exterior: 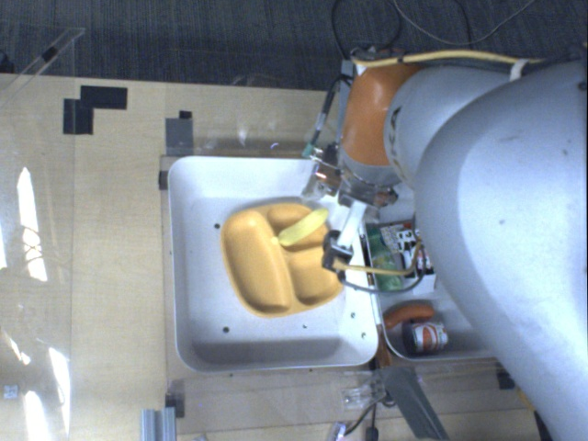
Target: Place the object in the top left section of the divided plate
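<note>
A yellow divided plate lies in the left white bin, right of the bin's middle. A pale yellow-green banana-shaped object rests slantwise over the plate's upper right part, across the ridge between two sections. My gripper hangs just above the object's upper right end, at the plate's right rim. The wrist hides the contact, so I cannot tell whether the object is held.
The grey arm covers most of the right bin. Under it show a green and white packet, a red-orange item and a small can. A clear panel stands on the bench at the left.
</note>
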Motion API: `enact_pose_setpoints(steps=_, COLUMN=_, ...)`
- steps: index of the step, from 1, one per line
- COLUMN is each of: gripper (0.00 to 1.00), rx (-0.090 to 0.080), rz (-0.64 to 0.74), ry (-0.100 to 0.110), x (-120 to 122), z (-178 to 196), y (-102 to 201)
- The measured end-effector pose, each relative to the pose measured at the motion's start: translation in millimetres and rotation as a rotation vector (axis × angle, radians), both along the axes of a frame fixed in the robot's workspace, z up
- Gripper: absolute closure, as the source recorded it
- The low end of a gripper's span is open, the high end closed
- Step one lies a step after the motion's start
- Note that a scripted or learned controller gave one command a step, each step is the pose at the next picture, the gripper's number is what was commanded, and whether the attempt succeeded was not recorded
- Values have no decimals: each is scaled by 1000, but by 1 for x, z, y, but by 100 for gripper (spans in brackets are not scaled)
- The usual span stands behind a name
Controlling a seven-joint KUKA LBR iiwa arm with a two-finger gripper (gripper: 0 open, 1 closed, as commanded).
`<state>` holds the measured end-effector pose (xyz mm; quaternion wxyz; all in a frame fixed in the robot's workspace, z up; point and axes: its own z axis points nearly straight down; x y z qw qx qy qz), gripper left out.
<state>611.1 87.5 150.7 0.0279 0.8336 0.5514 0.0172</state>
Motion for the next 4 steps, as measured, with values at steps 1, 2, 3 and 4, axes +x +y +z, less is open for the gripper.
enact_pose_setpoints(steps=1, gripper=0, rx=27, rz=67, ry=59, x=-110, z=36, y=-2)
enact_pose_setpoints(steps=2, gripper=0, rx=24, rz=217, ry=60, x=-114, z=-6, y=17)
enact_pose_setpoints(steps=3, gripper=100, rx=25, rz=216, ry=59, x=-112, z=3, y=16)
enact_pose_setpoints(steps=4, gripper=0, rx=25, rz=215, ry=59, x=-112, z=3, y=16)
